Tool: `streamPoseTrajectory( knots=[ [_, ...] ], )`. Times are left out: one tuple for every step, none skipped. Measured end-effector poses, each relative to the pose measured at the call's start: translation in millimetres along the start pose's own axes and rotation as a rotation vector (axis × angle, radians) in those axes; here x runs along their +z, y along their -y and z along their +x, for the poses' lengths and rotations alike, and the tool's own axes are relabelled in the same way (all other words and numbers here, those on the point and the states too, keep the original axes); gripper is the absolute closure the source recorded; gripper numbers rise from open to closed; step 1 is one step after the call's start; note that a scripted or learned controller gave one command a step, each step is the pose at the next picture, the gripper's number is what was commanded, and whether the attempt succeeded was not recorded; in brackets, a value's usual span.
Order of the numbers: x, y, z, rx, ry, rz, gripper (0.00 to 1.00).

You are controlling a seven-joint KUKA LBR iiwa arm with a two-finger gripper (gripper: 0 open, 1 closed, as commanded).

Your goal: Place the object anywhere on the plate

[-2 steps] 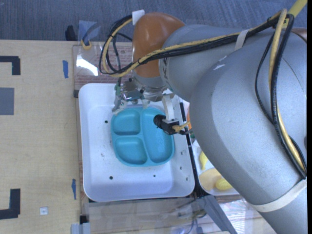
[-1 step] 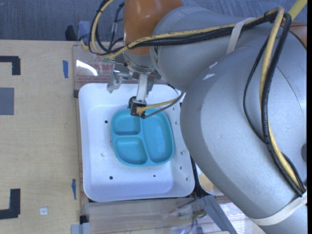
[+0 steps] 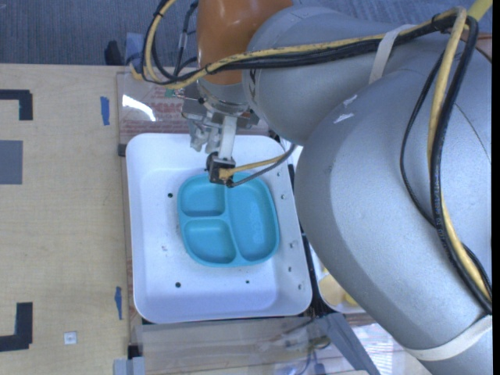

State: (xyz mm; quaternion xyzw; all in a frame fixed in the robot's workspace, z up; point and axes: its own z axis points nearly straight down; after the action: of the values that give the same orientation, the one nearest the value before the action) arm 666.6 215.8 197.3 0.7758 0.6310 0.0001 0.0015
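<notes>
While the grey arm (image 3: 391,170) reached in from the right, its bulk covered most of that side of the bench, and its orange band (image 3: 230,22) sat at the top of the view, with yellow and black cables (image 3: 328,45) strung along it. To the left lay the pale wooden bench top (image 3: 62,209), bare apart from its markings. Beside it stood a shallow white bin (image 3: 156,272), its right wall running under the arm. Near the middle of that bin a blue plate (image 3: 254,225) lay flat, split into three compartments: two smaller ones on the left and one long one on the right. The gripper (image 3: 209,141) hung pointing down over the bin's far side, just above the plate's upper rim at the top-left compartment. Whether it was spread or closed, and whether it had hold of the object, could not be told from this angle. Strips of blue tape (image 3: 105,109) and black corner marks (image 3: 17,104) dotted the bench top.
</notes>
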Motion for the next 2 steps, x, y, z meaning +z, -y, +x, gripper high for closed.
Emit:
streamPoseTrajectory(
  knots=[
    [-139, 0, 9, -0.191, -0.005, -0.009, 1.00],
    [-240, -20, -90, 0.130, -0.002, -0.003, 1.00]
  ],
)
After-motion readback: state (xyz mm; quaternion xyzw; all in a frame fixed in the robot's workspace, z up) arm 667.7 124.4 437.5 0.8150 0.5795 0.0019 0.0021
